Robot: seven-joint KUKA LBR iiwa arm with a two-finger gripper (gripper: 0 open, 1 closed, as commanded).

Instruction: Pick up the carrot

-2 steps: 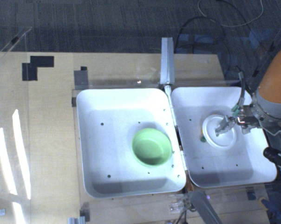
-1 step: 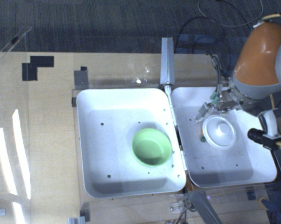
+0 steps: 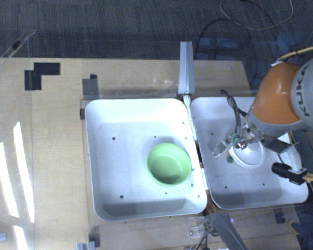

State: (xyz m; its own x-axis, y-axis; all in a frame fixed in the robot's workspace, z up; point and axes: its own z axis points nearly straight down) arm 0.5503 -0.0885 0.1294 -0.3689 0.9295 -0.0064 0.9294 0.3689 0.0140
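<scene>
Camera view: wooden bench point(image 3: 44, 168) bears two white bins point(image 3: 113, 201).

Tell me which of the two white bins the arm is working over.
The right bin: the grey arm and its gripper hang over it, above a small white dish. The left bin holds a green bowl.

Grey arm point(image 3: 306, 92) at right edge, partial lettering "KU" on its casing
</scene>
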